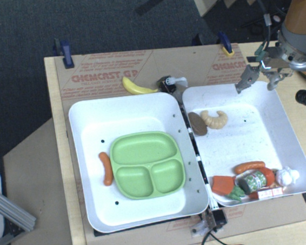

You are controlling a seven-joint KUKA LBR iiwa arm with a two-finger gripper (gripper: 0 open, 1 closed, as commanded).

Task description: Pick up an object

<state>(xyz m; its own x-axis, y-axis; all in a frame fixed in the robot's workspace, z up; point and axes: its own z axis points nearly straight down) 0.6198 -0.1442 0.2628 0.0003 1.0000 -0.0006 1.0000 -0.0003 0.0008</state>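
I count two white bins (96,206), one green plate (146,163), two sausages (107,168), one banana (137,87), one croissant (216,119).

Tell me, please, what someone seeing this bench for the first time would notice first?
Most likely the green divided plate in the middle of the left bin, with an orange sausage lying just beside it. Next, the cluster of toy food packed into the right bin's near corner, and the tool above that bin's far edge. A yellow banana lies outside the bins, on the cardboard behind the left one.
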